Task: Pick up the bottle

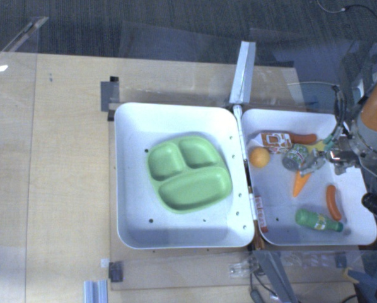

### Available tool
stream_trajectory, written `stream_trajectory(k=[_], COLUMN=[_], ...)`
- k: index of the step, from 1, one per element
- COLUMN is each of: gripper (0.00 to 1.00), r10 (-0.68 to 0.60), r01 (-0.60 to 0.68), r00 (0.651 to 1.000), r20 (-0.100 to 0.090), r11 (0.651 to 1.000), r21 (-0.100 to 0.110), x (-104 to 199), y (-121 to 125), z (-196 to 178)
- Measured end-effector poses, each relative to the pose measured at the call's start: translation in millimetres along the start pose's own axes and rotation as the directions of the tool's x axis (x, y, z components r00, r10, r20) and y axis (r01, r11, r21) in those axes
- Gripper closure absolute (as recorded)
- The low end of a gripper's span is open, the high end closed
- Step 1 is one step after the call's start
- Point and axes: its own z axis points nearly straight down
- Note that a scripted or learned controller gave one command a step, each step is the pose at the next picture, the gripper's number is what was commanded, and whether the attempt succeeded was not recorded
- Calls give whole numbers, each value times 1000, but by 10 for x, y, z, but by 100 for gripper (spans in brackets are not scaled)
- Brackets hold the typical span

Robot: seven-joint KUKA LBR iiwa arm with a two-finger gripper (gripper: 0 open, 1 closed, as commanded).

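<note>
- Far left: bare wooden bench (50, 169), a small black bracket (111, 92) at the upper left corner of the left bin.
- Left bin (132, 226): white and shallow, holding a green divided tray (188, 173) with three compartments, lying flat near the middle.
- Between the bins: a grey metal bar (242, 73) rising from the shared rim towards the top of the view.
- Right bin (365, 229), upper left part: an orange round fruit (259, 158) close to the left wall, just below a flat red-and-white packet (277, 142).
- Right of the packet: a reddish sausage (303, 139) lying along the top wall, and a crumpled silvery object (297, 160) below it.
- Just under the silvery object: a small orange carrot (300, 184), tip pointing down.
- Bottom of the right bin: the bottle (318, 221), green with a yellowish label band and an orange cap end towards the right, lying on its side, nothing stacked on it, well apart from the gripper.
- Above the bottle's right end: a second sausage (333, 202), lying nearly upright in the view, near but apart from the bottle.
- Right edge: gripper (335, 154) low over the upper right part of the bin, beside the silvery object; cannot tell how far apart the tips stand or whether anything is gripped.
</note>
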Motion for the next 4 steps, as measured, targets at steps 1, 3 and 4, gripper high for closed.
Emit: stream_trajectory(k=[1, 3, 4], gripper=[0, 0, 0], r10=[-340, -785, -985], r01=[340, 785, 985], r00=[940, 619, 174], r20=[7, 6, 15], r11=[940, 619, 174], r21=[-7, -1, 2], x=[-196, -579, -581], y=[-71, -292, -51], z=[-1658, -1049, -2027])
